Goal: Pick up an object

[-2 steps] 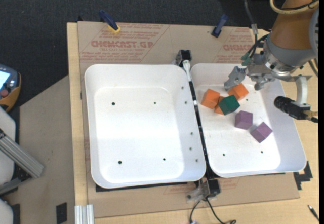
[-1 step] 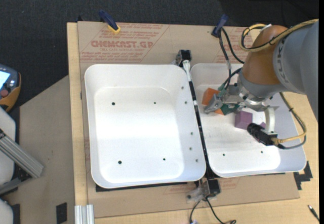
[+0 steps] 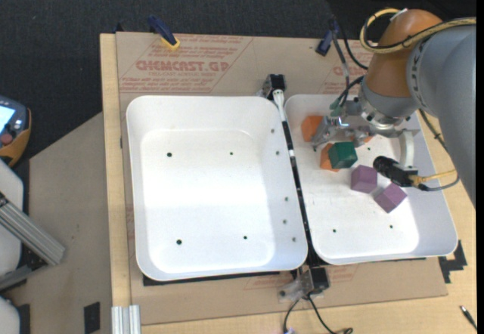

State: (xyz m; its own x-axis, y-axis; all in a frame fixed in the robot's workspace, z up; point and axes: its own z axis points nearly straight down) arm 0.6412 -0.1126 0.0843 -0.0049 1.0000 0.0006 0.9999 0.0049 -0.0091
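the right bin (image 3: 423,238) holds a tight cluster: green block (image 3: 344,154) touching orange pieces (image 3: 312,127), two purple blocks (image 3: 364,178) near. the claw (image 3: 342,128) hovers above them, its spread i cannot tell; crowding could spoil a grasp.

Dark carpeted floor (image 3: 68,0) surrounds a brown board-topped table (image 3: 189,60); blue clamps (image 3: 163,32) grip its far edge. Lighting even.

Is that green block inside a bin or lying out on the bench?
Inside. The green block rests on the right bin's white floor, well within its rim, beside an orange block and right under the gripper.
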